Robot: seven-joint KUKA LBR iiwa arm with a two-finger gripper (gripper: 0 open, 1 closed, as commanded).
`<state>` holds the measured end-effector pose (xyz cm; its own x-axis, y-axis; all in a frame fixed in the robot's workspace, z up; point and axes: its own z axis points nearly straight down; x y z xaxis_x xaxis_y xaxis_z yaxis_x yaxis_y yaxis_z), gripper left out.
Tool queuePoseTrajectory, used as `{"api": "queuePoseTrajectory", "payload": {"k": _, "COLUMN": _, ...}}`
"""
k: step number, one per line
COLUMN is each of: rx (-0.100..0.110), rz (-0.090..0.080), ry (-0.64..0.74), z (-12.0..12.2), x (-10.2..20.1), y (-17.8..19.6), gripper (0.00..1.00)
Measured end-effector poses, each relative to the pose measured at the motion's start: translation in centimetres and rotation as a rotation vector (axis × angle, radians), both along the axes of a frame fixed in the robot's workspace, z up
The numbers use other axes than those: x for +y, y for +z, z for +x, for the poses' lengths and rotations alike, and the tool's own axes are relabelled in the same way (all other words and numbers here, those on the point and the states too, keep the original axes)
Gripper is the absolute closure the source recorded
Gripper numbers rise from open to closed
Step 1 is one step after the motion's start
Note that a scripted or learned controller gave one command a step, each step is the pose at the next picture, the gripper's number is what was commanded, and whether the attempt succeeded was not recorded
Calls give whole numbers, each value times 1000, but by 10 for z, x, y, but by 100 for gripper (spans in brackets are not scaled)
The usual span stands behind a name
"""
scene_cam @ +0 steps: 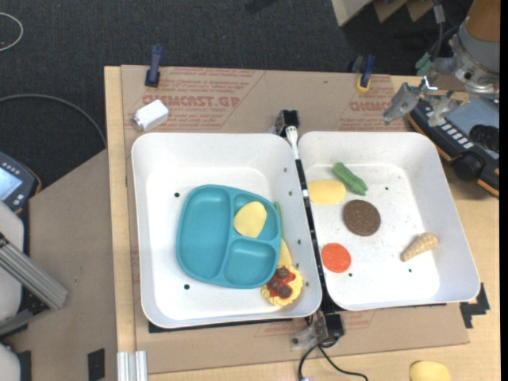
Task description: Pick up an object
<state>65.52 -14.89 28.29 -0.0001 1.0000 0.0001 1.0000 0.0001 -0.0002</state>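
In the left bin (151, 213), a blue tray (214, 240) holds a yellow piece (251, 219). The right bin (452, 236) holds a brown disc (361, 217) at centre. At one o'clock, the gripper (409, 101) hangs spread, pinching nothing; picking is not yet begun.

A: Bins (214, 153): smooth white plastic, slight sheen. Board (238, 94) beneath: matt brown cardboard, red print.

B: Divided tray (210, 240): teal plastic, smooth, soft gloss. Yellow piece (251, 219) in its upper right compartment: smooth, plastic-looking.

A: Right bin: green pod (349, 178) glossy plastic; brown disc (361, 217) matt, rough-grained; orange disc (336, 257) smooth, matt; pale yellow lump (326, 191) smooth, low sheen; tan cone (419, 247) ridged, matt.

B: Gripper (406, 100): dull grey metal look. Floor (95, 22): dark carpet, coarse, matt. Clamps (153, 63) at the board's far edge: blue plastic.
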Motion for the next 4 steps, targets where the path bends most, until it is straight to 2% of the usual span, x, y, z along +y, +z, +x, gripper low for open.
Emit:
{"api": "queuePoseTrajectory", "payload": {"k": 1, "rx": 12, "rz": 5, "ry": 6, "z": -37, "x": 73, "y": -105, "gripper": 0}}
{"api": "queuePoseTrajectory", "payload": {"k": 2, "rx": 14, "rz": 3, "ry": -6, "z": -126, "x": 41, "y": -167, "gripper": 0}}
{"api": "queuePoseTrajectory", "payload": {"k": 3, "rx": 8, "rz": 3, "ry": -1, "z": -164, "x": 57, "y": -192, "gripper": 0}}
{"api": "queuePoseTrajectory", "payload": {"k": 4, "rx": -4, "rz": -7, "ry": -7, "z": -136, "x": -42, "y": -198, "gripper": 0}}
